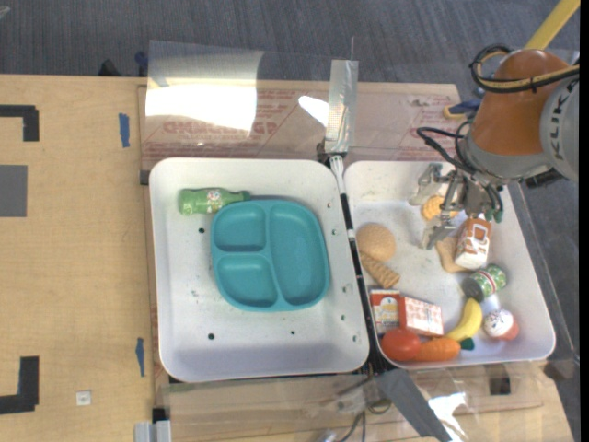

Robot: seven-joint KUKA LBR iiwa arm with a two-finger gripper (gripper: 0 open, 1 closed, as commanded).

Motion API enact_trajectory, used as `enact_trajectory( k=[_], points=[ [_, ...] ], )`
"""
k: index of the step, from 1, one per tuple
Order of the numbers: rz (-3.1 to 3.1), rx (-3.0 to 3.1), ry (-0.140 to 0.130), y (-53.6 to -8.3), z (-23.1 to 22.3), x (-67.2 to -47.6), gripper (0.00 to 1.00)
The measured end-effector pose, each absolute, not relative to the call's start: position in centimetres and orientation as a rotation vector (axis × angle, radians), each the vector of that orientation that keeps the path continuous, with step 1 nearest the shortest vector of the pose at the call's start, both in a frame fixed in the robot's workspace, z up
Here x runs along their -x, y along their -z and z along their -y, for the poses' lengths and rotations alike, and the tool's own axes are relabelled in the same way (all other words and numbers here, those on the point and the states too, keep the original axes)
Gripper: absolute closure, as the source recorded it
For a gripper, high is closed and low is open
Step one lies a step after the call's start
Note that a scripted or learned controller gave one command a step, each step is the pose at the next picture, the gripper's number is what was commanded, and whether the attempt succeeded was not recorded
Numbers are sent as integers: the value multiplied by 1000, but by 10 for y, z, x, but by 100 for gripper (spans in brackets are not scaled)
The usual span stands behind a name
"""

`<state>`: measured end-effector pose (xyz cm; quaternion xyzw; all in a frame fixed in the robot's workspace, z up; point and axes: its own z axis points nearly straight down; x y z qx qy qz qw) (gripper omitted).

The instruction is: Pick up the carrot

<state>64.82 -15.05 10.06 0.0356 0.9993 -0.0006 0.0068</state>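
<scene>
I'm hovering the gripper (445,212) up top, can't tell how it's set, and I'm thinking drop down onto the carrot (434,348) by the near wall.

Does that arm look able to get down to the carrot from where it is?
Probably yes. The carrot lies uncovered on top at the right bin's near edge. The red tomato, banana and red box crowd it, so a clean grasp looks tight.

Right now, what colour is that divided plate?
Teal, seen in the camera view: the divided plate.
</scene>
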Motion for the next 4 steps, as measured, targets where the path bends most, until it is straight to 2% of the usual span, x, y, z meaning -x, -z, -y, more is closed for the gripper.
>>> enact_trajectory(
  k=[1,2,3,4],
  points=[
    [-3058,-749,-3,-89,161,-665,0],
    [-3037,-740,0,-103,161,-669,100],
    [-2958,-1032,-3,-91,138,-547,100],
    [-2870,-1244,0,-90,225,-520,100]
  ],
)
